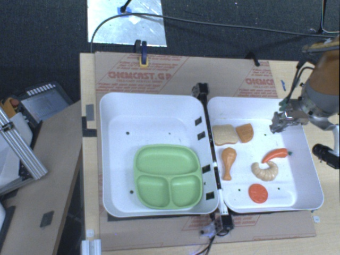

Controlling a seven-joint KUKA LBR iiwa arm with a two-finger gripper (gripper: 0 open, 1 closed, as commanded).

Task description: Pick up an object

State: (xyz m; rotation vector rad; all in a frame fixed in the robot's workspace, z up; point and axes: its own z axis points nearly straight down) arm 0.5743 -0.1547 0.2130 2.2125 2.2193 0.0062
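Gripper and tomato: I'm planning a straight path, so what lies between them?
In the camera view, the red chili and the shrimp lie between the gripper and the tomato, all in the right bin.

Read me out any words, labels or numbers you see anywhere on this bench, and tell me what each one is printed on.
"CHEMCAST GP", red print, on the brown protective sheet behind the left bin.
The same red print repeats behind the right bin, near the sheet's right corner, too tilted and faint to read for certain.
The toy foods and the green tray show no lettering.
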